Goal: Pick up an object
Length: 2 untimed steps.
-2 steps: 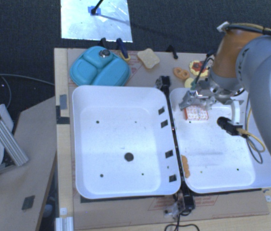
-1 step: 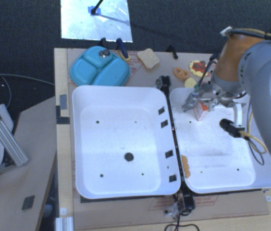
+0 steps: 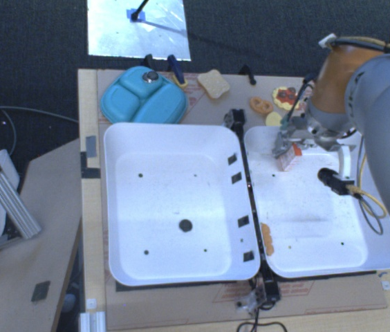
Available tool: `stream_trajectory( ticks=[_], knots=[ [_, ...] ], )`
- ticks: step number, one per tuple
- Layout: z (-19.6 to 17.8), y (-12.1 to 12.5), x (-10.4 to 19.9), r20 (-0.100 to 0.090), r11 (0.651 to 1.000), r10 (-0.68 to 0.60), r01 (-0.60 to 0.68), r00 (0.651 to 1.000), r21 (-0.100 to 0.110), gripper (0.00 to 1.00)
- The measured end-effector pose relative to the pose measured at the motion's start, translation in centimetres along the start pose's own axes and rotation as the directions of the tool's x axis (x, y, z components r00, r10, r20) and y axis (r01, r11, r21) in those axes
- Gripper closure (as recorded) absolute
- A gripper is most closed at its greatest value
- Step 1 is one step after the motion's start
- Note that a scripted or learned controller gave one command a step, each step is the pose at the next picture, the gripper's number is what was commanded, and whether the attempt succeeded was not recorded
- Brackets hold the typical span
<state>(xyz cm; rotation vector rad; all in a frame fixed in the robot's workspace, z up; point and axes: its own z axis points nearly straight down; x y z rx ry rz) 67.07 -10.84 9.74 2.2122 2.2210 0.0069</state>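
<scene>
Camera view shows the gripper (image 3: 282,144) low over the right bin (image 3: 319,237), toward that bin's 11 o'clock corner, with the arm (image 3: 378,95) reaching in from 3 o'clock. A small red-and-white box (image 3: 291,159) lies on the bin floor right under it, and that is the thing I'd judge it is after. From the gripper the box sits at about 5 o'clock, so close that the two look to be touching or nearly so. Most of the box shows on the side away from the bin's rim. Its long axis seems to run from roughly 1 o'clock to 7 o'clock, though it is small and partly covered, so I would not swear to that. Whether the gripper is open or closed on anything I cannot tell from where this looks down; the metal hides the tips. The coming move turns on that small offset: to my eye the gripper stands a little to 11 o'clock of the box's middle, and a close there may catch only its top end. The other pieces are well apart: an orange bit (image 3: 267,238) at the same bin's 8 o'clock edge, and a dark disc (image 3: 185,225) in the left bin (image 3: 167,171).
</scene>
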Motion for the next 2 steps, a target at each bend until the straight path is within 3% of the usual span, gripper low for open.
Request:
stream_trajectory(
  ticks=[1, 2],
  knots=[
    [-9.4, 0.0, 15.3, -0.007, 1.000, -0.012, 0.012, 1.000, -0.002, 1.00],
    [-18.6, -6.2, 14.3, -0.003, 1.000, 0.003, -0.003, 1.000, 0.003, 1.00]
  ],
)
